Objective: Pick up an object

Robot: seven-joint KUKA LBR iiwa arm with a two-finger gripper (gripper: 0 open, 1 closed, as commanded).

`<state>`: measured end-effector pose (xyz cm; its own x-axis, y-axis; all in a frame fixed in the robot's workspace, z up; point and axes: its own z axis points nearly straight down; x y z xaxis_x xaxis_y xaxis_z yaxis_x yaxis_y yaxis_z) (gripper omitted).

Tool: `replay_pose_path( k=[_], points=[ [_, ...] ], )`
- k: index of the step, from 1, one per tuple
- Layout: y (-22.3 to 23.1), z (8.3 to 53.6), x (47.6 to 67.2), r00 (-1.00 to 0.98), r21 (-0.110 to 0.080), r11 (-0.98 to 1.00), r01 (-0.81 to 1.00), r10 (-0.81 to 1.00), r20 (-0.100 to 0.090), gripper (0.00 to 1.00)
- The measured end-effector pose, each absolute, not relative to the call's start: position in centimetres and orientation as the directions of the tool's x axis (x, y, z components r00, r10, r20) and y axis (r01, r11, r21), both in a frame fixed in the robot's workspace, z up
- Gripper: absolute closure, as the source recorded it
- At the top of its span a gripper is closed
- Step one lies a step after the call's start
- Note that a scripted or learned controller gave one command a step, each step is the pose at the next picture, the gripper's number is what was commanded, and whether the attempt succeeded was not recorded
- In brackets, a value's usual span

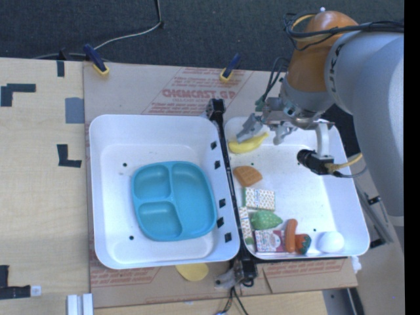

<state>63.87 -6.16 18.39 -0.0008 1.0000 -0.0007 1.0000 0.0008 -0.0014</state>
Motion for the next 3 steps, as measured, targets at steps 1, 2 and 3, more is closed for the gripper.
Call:
replay_pose_path(
  k=[1, 2, 3],
  points=[
    [-4.3, 18.4, 66.8, -0.002, -0.001, 0.002, 1.000, 1.000, 0.000, 0.00],
    [-3.5, 18.4, 62.4, -0.001, -0.002, 0.001, 1.000, 1.000, -0.001, 0.00],
    [-5.5, 18.4, 65.0, -0.001, -0.001, 0.001, 1.000, 1.000, -0.001, 0.00]
  ],
)
